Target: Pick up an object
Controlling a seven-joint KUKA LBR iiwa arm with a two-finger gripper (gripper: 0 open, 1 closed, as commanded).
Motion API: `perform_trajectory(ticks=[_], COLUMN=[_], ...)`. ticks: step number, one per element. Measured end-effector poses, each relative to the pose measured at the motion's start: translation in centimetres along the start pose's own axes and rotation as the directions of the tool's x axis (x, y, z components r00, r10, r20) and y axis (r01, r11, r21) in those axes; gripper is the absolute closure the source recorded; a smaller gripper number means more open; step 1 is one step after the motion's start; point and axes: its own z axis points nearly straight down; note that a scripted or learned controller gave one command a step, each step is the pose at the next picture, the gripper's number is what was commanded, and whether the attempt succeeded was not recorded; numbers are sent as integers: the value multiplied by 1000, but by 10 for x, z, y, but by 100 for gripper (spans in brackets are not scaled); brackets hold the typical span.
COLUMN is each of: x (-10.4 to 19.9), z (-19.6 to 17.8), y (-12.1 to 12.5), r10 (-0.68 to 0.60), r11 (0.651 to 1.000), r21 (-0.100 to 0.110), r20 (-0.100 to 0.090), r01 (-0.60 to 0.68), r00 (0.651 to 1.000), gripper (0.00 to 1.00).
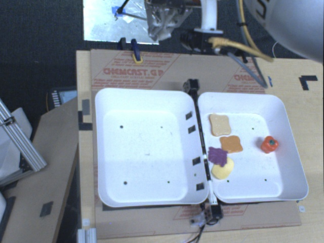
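Observation:
The right bin (288,130) holds several small items. A tan bread slice (219,124) lies near its left wall, with an orange flat piece (231,144) just below it. A purple piece (217,156) overlaps a pale yellow round piece (223,169). An orange-red tomato-like object (269,144) sits apart toward the right. My gripper (162,22) hangs high at the top of the view, above the bench's far edge and well away from both bins. I see nothing between its fingers.
The left bin (101,135) lies beside the right one, joined by a black hinge strip (198,140). A shiny metal sheet (109,11) lies behind the bench. A yellow cable (238,45) and the grey arm (288,9) cross the top right.

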Motion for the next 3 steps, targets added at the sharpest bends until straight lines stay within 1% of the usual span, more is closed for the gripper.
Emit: perform_trajectory(ticks=[1, 2, 3], x=[-76, -10, -1], z=[58, 210, 102], y=[-70, -38, -78], r10=[11, 1, 0], r11=[1000, 1000, 1000], r21=[10, 17, -6], r20=[4, 5, -4], r01=[-11, -1, 0], r00=[1000, 1000, 1000], gripper=[100, 100, 100])
